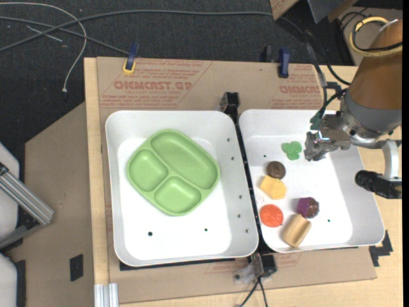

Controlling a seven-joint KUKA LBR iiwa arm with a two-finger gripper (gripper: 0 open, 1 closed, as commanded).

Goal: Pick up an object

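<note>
A: Tan cylinder [296,230] nearest, lying at the front of the right bin [350,210]. Just behind it, orange disc [271,215] and purple lump [307,206].

B: Farther back, yellow block [273,187] touching a brown ball [276,169]. Then a green clover piece [292,149], just left of the gripper [315,148].

A: Gripper low over the bin's far side, reaching in from the right. Open or closed? Cannot tell from up here.

B: Nothing seen in its grasp. All six pieces resting on the bin floor.

A: So nothing lifted yet. Looks like the approach stage, probably for the green piece. Left to do: descent, grasp, lift.

B: Over in the left bin [131,238], only a green divided plate [172,171], well apart from the action.
</note>
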